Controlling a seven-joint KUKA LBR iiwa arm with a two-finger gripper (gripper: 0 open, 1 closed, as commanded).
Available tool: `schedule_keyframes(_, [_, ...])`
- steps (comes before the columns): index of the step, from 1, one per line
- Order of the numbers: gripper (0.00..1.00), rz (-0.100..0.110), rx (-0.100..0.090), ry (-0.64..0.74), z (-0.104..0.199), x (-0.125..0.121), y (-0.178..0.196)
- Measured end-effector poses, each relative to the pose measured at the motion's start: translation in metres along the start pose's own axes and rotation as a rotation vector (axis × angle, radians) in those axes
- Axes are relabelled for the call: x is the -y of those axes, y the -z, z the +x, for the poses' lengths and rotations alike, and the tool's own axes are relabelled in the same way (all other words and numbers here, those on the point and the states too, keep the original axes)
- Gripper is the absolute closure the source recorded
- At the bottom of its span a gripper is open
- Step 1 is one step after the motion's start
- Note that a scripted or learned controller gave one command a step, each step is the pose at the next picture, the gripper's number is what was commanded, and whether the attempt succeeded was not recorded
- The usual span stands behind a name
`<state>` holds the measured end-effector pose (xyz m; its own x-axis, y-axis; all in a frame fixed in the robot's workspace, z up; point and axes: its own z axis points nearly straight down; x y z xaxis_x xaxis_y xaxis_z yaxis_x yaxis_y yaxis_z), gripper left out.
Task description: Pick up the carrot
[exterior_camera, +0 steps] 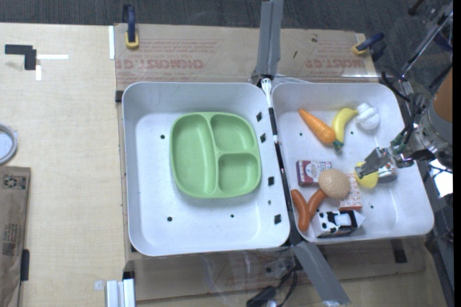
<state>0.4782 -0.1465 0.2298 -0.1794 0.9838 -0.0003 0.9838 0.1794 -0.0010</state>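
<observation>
Over on the right side of the right-hand bin (410, 215), the jaws (374, 170) sit low above the bin floor, just beside a yellow lemon (367, 179) — and whether they are open or closed, I cannot tell from this angle. Nothing visibly held. Meanwhile the carrot (317, 125) lies toward the far side of that same bin, pointing diagonally, well left of the jaws and right next to a banana (340, 124). My read: we're at the approach step, the carrot not yet reached. Next move calls for travelling left and farther away, then lining up across the carrot's narrow body while steering clear of the banana. Also in that bin: an egg (333, 184), a small red carton (310, 173), two sausages (307, 206), a cow-patterned carton (337, 223), something white (367, 117) at the far side. Left bin (144, 226) holds a green divided plate (215, 154), nothing in its compartments.
</observation>
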Motion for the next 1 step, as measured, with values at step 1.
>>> schedule_keyframes(1, [0.00, 0.001, 0.000, 0.052, 0.0048, -0.0745, -0.0638])
